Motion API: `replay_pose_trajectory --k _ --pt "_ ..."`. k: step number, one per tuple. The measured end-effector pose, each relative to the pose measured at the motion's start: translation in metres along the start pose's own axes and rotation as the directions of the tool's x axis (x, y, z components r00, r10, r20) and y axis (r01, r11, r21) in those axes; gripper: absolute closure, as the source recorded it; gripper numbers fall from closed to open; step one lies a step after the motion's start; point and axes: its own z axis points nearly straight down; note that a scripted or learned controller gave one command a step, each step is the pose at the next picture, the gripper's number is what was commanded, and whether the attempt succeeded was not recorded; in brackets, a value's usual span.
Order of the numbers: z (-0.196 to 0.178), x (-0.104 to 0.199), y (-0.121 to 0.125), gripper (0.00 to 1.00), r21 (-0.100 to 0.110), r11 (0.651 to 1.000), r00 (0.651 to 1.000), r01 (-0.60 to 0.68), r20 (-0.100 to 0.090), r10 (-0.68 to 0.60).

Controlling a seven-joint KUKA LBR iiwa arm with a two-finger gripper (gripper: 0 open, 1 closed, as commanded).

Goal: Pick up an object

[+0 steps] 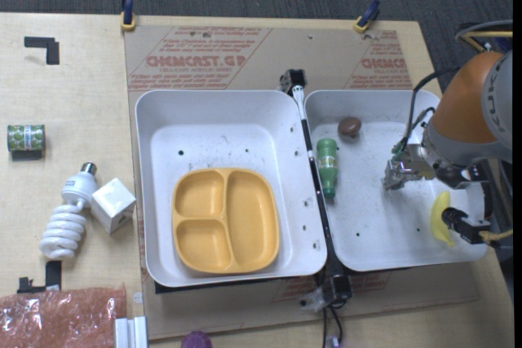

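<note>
Yellow banana-shaped object [441,218] is lying nearest the camera, in the right white bin [371,253] at its right side, partly under the arm. Two-finger gripper [395,175] is hovering over bare bin floor just left of it; jaw state cannot be told from here. Green plastic bottle [327,166] is lying along the bin's left wall, small brown round object [350,126] near the back wall. Yellow divided plate [226,219] is sitting in the left white bin [155,175]. Risk: descending here, the fingers are likely closing on nothing, since every candidate is lying apart from the gripper.
</note>
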Motion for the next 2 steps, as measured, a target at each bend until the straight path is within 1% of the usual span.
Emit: replay_pose_trajectory --k 1,2 --pt "-0.0006 -0.0393 0.0812 1.0 -0.001 1.0 1.0 0.004 0.001 -0.004" --pt "-0.0006 -0.0393 0.0813 0.0 -0.001 1.0 1.0 0.004 0.0 -0.004"
